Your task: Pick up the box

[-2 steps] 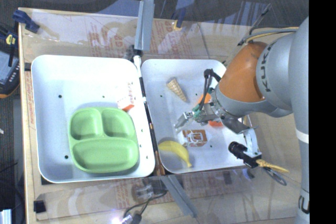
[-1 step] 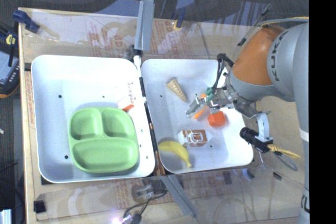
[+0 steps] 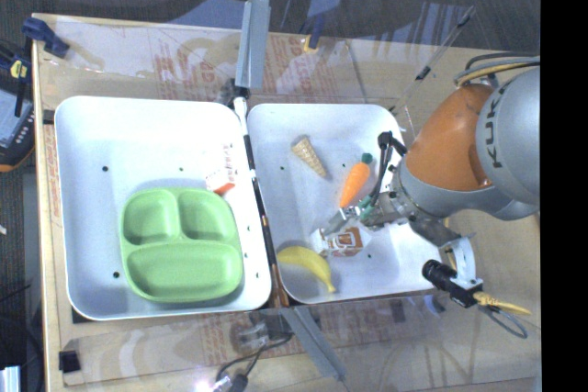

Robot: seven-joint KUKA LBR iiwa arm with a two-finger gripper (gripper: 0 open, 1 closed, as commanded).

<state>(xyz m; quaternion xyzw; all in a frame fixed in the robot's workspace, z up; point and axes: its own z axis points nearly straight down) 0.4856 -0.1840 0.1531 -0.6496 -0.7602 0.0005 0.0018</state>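
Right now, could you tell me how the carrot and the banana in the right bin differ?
The carrot is orange with a green top; the banana is yellow. The carrot is straight and lies steeply slanted near the bin's middle; the banana is curved and lies at the near edge. The carrot sits just above the gripper; the banana lies farther below it. Both rest in the right bin.
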